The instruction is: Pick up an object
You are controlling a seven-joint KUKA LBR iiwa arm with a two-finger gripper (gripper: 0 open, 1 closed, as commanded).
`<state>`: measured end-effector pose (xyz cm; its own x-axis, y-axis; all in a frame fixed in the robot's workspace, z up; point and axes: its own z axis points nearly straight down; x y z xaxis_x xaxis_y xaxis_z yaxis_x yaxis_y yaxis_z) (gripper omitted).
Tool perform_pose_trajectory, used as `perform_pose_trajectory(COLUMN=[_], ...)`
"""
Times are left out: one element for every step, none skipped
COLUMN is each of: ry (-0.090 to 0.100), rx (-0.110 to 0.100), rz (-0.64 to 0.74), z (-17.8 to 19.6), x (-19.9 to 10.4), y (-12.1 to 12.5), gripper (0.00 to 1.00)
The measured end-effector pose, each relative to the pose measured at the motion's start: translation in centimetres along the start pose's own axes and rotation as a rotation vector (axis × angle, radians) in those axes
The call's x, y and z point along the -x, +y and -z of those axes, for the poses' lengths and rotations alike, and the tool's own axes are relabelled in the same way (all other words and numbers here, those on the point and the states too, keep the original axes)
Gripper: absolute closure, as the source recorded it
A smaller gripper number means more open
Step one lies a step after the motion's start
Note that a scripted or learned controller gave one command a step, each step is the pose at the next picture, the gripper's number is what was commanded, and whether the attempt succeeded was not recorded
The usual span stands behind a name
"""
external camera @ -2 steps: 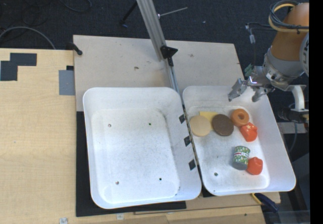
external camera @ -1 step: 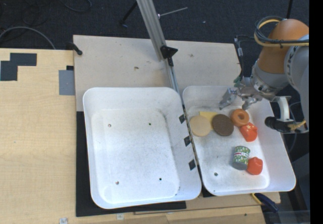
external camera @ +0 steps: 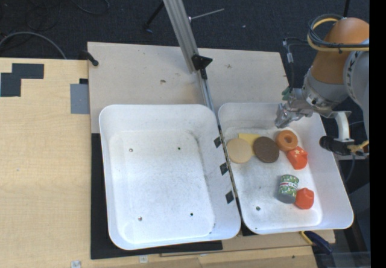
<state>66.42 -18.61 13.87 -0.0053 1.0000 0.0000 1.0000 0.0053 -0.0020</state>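
Gripper (external camera: 284, 117) sits low over the upper part of the right bin (external camera: 338, 200), hanging off the grey arm that comes in from the right edge of the camera view; whether anything is between its tips, or how the jaws stand, cannot be told at this size, too small and blurred. Nothing visibly held. Nearest candidate is the orange ring (external camera: 287, 139), lying flat just below the gripper in the picture, i.e. toward the near side of the bin, close but apart from it. Brown disc (external camera: 266, 149) is down-left of the gripper, touching or nearly touching the tan disc (external camera: 239, 151), with a yellow piece (external camera: 246, 137) peeking out behind them. Red piece (external camera: 297, 157) lies just below the ring, about touching it. Further down toward the near rim: green-and-grey can (external camera: 287, 188) on its side, long axis roughly up-down in frame, with a second red piece (external camera: 304, 198) against its lower right. Left bin (external camera: 114, 122) lies well apart from the gripper. Judgement: ring is the likely target, so the move turns on a short shift toward the near side, then a drop; crowding from the red piece could spoil the grasp.
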Motion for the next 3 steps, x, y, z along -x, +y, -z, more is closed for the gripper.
perform_pose_trajectory(ry=[-0.001, -0.001, 0.002], rx=[0.006, 0.005, -0.001], rz=[-0.008, -0.006, -0.001], z=[5.3, 8.5, 7.8], x=[0.4, 0.6, -5.2], y=[-0.9, -0.9, -0.1], gripper=[1.0, 1.0, 1.0])
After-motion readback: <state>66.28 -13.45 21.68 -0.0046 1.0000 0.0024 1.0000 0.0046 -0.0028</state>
